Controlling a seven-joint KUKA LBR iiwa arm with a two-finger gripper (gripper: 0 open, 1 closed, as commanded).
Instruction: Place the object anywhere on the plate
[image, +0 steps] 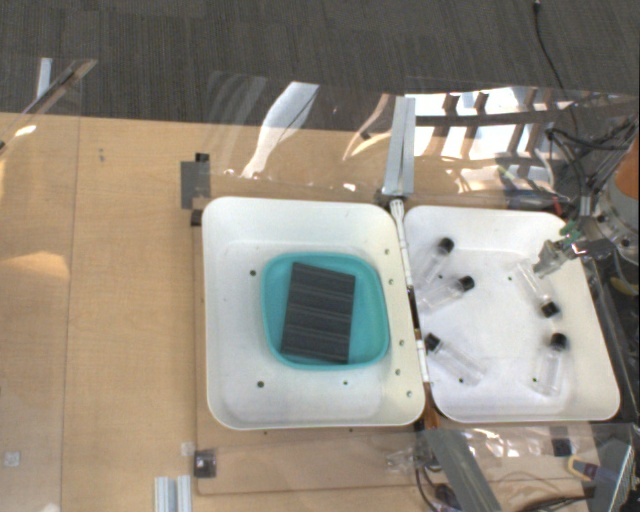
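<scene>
A teal plate (325, 311) lies in the left white bin (230, 300). A dark grey ridged block (318, 313) rests flat on the plate, near its middle. In the right white bin (500, 395) lie several clear vials with black caps, such as one vial (441, 247) at the back left and another vial (548, 362) at the front right. My gripper (553, 257) hangs at the right bin's far right side, just above a vial (540, 297), well away from the plate. Nothing shows in its grasp.
The grey arm with its orange band (629, 175) reaches in from the right edge above the right bin. A metal divider post (399, 150) stands behind the gap between the bins. Cables and brackets crowd the back right and front right corners.
</scene>
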